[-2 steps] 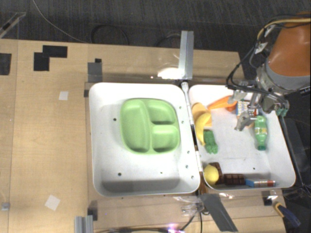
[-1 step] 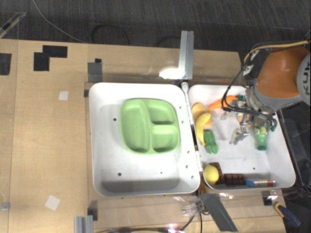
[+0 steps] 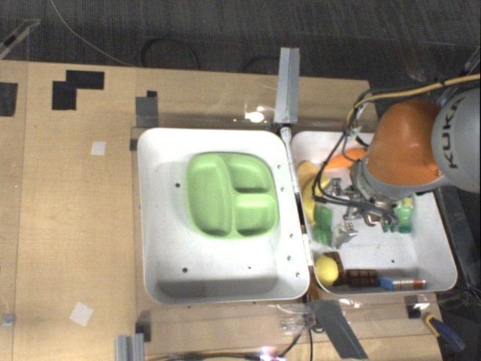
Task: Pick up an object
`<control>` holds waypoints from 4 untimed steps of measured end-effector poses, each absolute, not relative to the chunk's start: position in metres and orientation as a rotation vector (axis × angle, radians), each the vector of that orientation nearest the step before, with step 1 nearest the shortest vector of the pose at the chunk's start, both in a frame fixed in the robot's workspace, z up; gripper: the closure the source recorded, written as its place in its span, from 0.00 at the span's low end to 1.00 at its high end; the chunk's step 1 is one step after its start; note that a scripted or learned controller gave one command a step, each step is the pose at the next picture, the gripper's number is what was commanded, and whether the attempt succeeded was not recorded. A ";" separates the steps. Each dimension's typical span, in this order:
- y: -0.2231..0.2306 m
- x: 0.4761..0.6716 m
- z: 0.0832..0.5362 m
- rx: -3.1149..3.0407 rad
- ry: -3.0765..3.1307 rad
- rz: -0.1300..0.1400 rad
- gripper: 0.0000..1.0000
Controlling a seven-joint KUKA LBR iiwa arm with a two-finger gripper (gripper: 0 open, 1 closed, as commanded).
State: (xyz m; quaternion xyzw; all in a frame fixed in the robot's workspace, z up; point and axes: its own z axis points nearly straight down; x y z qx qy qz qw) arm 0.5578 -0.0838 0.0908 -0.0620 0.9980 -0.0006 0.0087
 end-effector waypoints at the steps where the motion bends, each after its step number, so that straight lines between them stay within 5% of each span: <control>1: -0.095 0.516 0.092 -0.074 3.116 -0.004 0.00; 2: -0.094 0.522 0.106 -0.086 3.099 -0.008 1.00; 3: -0.132 0.565 0.166 -0.361 3.109 -0.004 1.00; 4: -0.131 0.565 0.165 -0.362 3.111 -0.002 0.00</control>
